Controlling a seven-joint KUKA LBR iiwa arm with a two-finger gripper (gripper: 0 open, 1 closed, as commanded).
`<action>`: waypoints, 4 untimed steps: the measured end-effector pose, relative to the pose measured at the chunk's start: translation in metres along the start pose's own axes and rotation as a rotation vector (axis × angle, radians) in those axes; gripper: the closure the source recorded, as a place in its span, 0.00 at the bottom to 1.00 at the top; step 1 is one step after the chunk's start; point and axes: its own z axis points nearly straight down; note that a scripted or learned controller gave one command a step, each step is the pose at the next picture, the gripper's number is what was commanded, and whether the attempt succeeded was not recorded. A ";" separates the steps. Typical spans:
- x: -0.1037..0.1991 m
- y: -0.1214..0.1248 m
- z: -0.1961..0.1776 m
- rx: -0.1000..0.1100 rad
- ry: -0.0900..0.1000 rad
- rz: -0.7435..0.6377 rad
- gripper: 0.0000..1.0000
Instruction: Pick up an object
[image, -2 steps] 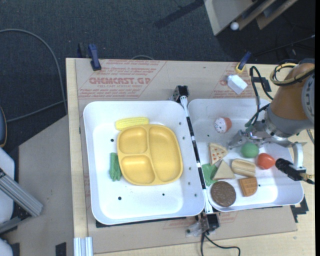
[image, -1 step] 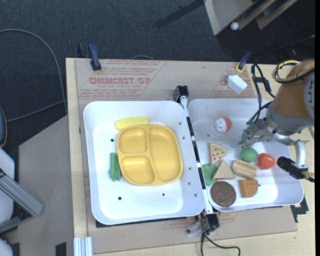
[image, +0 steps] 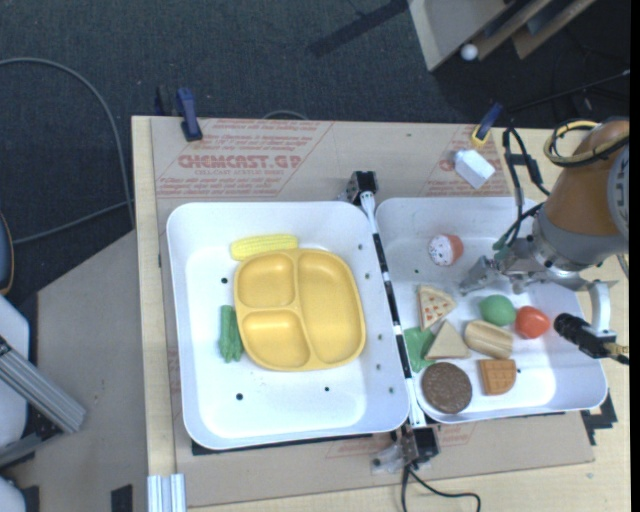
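With my claw (image: 492, 272) poised beside the green ball (image: 497, 309), its grip unreadable from here, I'd centre over it before descending.

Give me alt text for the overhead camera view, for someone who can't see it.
A grey and orange robot arm reaches from the right over the right bin, which holds toy foods including a pizza slice, a green ball and a tomato. The left bin holds a yellow divided plate, a corn cob and a green vegetable.

Yellow tray (image: 300, 320) & corn (image: 265, 245), green pea pod (image: 230, 333), red tomato (image: 532, 322), white bins (image: 190, 300).
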 end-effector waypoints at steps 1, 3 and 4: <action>0.007 -0.049 0.010 0.002 0.000 0.000 0.00; 0.065 -0.045 -0.027 -0.002 -0.001 -0.002 1.00; 0.064 -0.045 -0.027 -0.001 -0.001 -0.001 0.00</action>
